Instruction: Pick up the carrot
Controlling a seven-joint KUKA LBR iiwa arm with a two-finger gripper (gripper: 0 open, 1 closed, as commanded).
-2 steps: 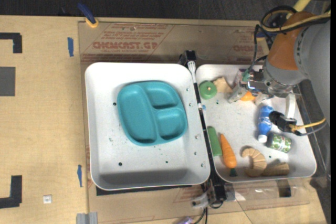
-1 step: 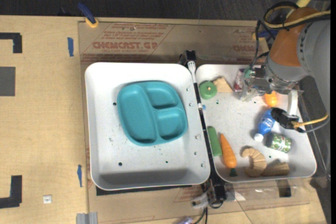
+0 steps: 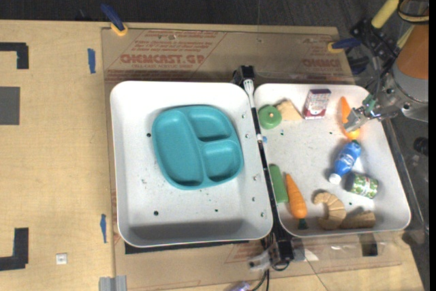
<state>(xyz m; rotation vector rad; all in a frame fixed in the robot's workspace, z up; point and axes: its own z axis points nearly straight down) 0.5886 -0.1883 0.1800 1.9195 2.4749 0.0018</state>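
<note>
Carrot (image 3: 295, 194) is seen lying in the right bin (image 3: 398, 167), near its left wall, tip toward the near edge, w/ a green piece (image 3: 278, 183) just beside it on the left. Jaws (image 3: 359, 116) are placed at the far right of that bin, well apart from the carrot, right by a small orange item (image 3: 345, 108); open or closed can't be told. Blue bottle (image 3: 345, 160) and green can (image 3: 363, 185) are found between, toward the right wall. A teal divided tray (image 3: 197, 144) is held in the left bin (image 3: 129, 167). Both bins are set on the tabletop (image 3: 54, 146).
</note>
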